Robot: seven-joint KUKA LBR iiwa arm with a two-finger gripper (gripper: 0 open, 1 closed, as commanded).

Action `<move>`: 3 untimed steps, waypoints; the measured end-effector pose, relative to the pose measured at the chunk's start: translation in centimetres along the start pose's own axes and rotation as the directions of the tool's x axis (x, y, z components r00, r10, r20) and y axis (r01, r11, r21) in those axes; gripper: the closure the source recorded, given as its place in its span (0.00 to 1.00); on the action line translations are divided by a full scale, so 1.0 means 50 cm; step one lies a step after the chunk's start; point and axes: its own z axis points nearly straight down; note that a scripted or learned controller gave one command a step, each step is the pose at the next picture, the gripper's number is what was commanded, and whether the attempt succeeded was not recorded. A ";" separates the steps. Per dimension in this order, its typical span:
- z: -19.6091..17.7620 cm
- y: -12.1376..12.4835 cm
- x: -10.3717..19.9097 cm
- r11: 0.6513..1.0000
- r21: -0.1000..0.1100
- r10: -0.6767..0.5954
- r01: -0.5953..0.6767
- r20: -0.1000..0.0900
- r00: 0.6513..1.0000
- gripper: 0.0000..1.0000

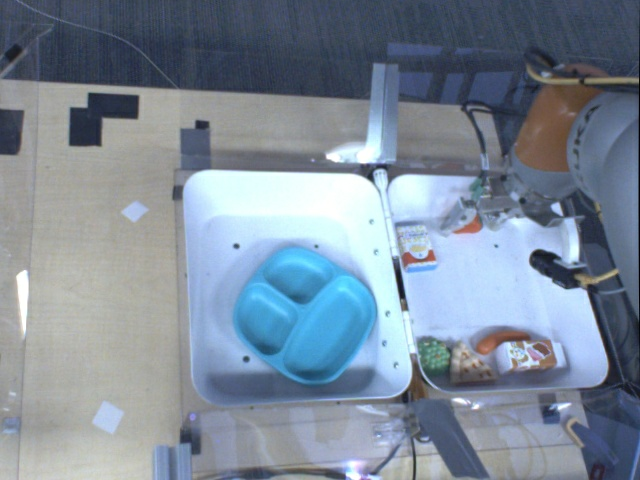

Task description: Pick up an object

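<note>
Pincer (470, 215) hovers low in the right bin (500, 278), an orange item (466, 226) just beneath it — grip state unclear (descend squarely before clenching).

Two white bins (210, 298) side by side on a wooden bench (90, 298), dark carpet (250, 18) beyond

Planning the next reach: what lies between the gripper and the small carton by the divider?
In the camera view, only bare white floor of the right bin separates the gripper from the small carton.
</note>
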 end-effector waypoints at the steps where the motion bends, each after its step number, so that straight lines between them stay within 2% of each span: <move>1: -0.018 0.004 0.000 1.000 -0.002 -0.004 0.004 0.001 1.000 1.00; 2: 0.002 0.019 -0.072 0.998 0.004 0.069 -0.069 0.000 0.998 1.00; 3: -0.231 0.026 -0.033 0.972 0.000 0.235 -0.235 0.001 0.972 1.00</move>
